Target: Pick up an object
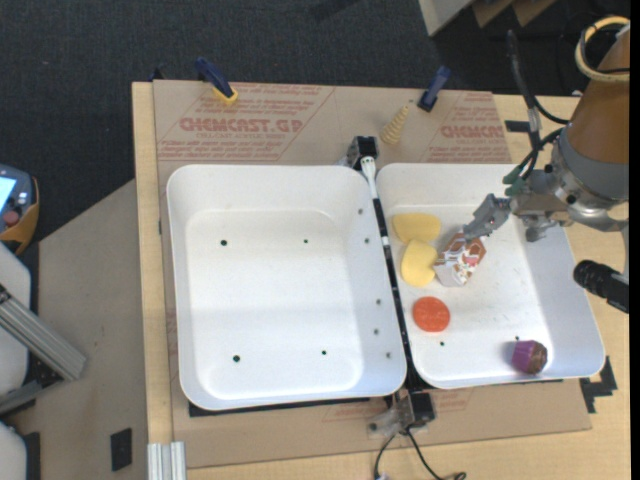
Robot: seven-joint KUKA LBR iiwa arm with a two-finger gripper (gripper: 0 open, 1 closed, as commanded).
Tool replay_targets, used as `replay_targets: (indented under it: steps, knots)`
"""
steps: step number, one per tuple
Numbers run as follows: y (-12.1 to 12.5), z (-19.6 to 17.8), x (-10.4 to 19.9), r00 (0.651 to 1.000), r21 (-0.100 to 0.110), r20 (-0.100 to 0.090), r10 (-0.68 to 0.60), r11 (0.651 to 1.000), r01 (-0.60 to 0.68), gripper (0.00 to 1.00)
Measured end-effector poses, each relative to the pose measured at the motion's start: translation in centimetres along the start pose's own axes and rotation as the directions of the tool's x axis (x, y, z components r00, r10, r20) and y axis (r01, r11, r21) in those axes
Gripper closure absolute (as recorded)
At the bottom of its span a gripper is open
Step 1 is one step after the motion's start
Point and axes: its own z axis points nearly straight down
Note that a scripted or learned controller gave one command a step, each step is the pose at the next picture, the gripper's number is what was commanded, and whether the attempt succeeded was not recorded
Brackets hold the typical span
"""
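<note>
Camera view: gripper [468, 246], lowered into the right bin [560, 298], meets a red-and-white packet [463, 261] beside two yellow pieces [418, 264], though whether it grips the packet cannot be told; left bin [190, 268] presumably awaits transfers.

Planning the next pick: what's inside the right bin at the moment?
The right bin holds two yellow pieces, an orange disc, a purple object and a red-and-white item. The gripper sits over that item, covering part of it.
</note>
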Motion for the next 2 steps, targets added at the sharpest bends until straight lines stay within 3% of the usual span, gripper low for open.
replay_targets:
  steps: [1,2]
  knots:
    - [-0.8,8.1,6.1,1.000,0.010,-0.004,-0.006,1.000,0.006,0.00]
    - [6.3,7.6,9.0,1.000,-0.006,0.000,-0.005,1.000,0.005,0.00]
